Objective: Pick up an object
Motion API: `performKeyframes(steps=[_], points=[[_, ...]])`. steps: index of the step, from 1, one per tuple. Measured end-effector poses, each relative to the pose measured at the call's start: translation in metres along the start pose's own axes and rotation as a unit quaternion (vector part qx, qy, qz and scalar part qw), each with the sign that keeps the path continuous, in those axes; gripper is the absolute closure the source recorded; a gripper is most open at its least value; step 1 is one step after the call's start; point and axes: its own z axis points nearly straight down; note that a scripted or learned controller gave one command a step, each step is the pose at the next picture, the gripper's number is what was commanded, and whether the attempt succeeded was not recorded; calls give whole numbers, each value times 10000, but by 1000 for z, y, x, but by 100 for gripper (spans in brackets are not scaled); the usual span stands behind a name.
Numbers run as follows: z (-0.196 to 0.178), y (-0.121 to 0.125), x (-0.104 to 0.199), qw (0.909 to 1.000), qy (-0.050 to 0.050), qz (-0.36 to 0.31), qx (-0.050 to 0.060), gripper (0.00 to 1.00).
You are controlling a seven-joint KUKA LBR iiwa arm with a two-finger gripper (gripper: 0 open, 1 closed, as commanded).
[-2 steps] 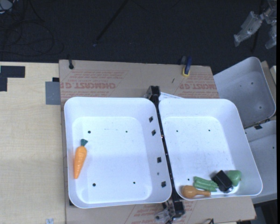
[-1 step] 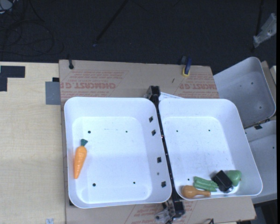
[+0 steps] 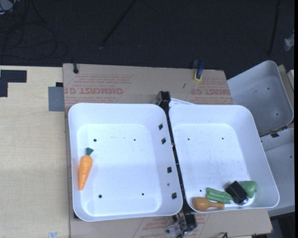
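Camera view looks down on two shallow, glossy white plastic bins. Left bin holds a tapered orange toy carrot with a green top near its left wall. Right bin holds, clustered at its front right corner, a ridged green pod, a black block, a rounded green piece and a smooth orange pear-shaped gourd.

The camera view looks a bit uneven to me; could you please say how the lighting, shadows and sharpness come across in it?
In the camera view the two white bins are brightly and evenly lit, with no harsh glare; the background above the bench is nearly black; the toy carrot throws only a faint shadow; the whole picture is slightly soft, so the small items in the right bin's near corner blur together.
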Motion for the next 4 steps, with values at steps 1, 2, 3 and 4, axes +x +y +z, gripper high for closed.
performKeyframes(steps=[1, 2, 3, 4], points=[[-10, 1, 3, 10000, 1, -32, 14, 100], [0, 0, 35, 10000, 17, -19, 13, 100], [0, 0, 68, 10000, 13, -16, 11, 100], [0, 0, 172, 10000, 25, -63, 16, 100]])
